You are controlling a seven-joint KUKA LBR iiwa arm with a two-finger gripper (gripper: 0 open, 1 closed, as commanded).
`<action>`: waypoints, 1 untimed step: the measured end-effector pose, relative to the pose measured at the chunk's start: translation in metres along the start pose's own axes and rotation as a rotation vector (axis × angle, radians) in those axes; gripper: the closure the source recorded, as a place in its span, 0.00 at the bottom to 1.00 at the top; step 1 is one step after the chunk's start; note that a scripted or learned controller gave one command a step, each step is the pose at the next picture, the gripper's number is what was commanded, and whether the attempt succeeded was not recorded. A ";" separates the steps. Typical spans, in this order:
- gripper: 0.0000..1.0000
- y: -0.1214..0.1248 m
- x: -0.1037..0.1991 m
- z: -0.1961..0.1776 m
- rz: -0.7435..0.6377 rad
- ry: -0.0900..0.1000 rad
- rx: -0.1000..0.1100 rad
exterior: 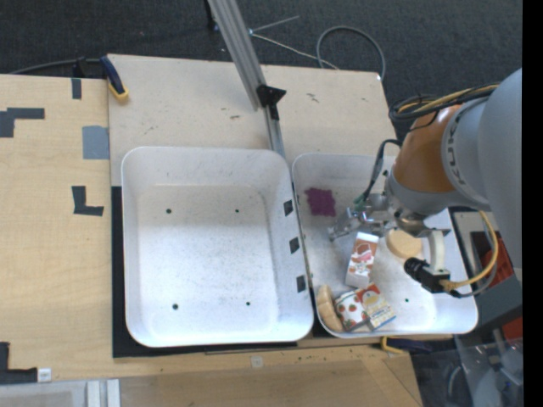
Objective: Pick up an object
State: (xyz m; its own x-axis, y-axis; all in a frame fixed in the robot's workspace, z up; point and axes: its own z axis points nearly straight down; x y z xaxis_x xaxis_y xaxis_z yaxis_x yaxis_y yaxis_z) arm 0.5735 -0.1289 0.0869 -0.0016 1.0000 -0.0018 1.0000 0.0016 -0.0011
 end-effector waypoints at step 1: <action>1.00 0.000 0.001 -0.012 -0.001 0.001 0.000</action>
State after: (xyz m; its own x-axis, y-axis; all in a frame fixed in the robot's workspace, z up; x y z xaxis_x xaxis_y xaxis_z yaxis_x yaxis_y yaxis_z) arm 0.5739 -0.1283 0.0989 -0.0025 1.0000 -0.0008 1.0000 0.0025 -0.0011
